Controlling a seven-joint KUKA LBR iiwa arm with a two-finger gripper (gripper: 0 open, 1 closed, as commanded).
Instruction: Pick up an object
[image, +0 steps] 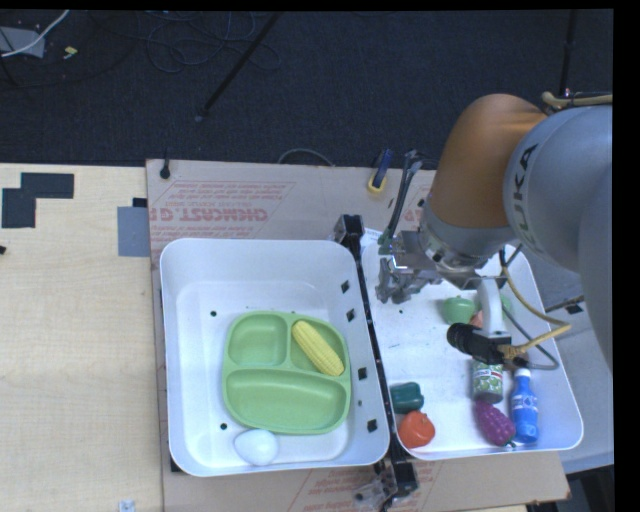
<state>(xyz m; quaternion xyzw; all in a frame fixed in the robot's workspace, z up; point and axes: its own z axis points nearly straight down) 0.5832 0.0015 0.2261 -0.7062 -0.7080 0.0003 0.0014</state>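
You see the arm (520, 190) reaching in over the right bin (440, 350), with the tool (395, 285) low over that bin's upper left area; you cannot tell its state. The left bin (200, 300) holds a green divided tray (275, 400) with a corn cob (317, 347) in its upper right compartment and a white egg-shaped object (256, 446) just below the tray. In the right bin, a blue bottle (523, 405), purple grapes (494, 422) and an orange fruit (416, 429) lie along the lower edge
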